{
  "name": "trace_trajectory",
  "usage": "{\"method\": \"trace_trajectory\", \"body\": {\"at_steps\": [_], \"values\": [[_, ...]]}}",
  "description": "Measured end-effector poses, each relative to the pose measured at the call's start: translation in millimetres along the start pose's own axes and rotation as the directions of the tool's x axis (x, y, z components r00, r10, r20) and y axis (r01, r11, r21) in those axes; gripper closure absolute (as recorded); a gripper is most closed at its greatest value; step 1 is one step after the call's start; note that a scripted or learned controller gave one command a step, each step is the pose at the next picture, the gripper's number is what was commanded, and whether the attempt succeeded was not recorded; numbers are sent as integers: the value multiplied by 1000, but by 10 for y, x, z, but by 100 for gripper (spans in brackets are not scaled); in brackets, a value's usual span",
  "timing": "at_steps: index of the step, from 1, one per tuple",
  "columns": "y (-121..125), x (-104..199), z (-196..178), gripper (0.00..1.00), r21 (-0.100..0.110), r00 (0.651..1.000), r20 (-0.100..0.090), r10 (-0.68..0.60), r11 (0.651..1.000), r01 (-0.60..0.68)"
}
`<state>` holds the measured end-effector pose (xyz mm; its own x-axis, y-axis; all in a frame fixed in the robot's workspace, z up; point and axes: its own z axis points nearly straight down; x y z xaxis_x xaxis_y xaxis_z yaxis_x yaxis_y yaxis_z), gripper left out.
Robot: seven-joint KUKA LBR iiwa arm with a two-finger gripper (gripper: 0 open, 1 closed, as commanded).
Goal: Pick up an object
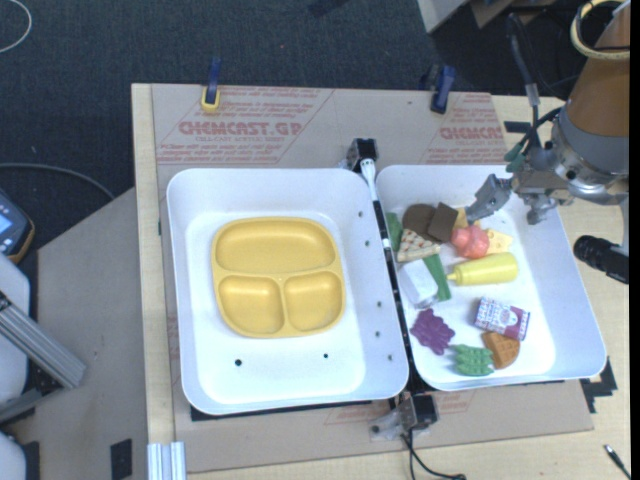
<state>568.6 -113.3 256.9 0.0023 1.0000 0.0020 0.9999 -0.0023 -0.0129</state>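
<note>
In the right bin [560, 353] sits a jumble of toy food: a yellow mustard bottle [486, 269], purple grapes [432, 330], a green broccoli piece [474, 360], a purple carton [500, 317] and a brown chocolate block [431, 219]. The pincer [489, 197] hangs over the bin's far edge, near a pink piece [468, 239]; can't really tell if it's spread or pressed together. The arm [598, 118] gets cut off at the right. The left bin [190, 298] holds a yellow divided tray [278, 274], all on the desk [150, 148].
</note>
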Motion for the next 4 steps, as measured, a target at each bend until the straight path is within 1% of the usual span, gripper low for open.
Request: {"method": "trace_trajectory", "body": {"at_steps": [1,2,3,4], "values": [[21,2,-65,0,-13,1000,2,-2,1000,2],[59,-75,414,0,-6,1000,0,-1,1000,1],[63,1,874,0,-6,1000,0,-1,1000,1],[161,19,1409,0,-5,1000,0,-2,1000,2]]}}
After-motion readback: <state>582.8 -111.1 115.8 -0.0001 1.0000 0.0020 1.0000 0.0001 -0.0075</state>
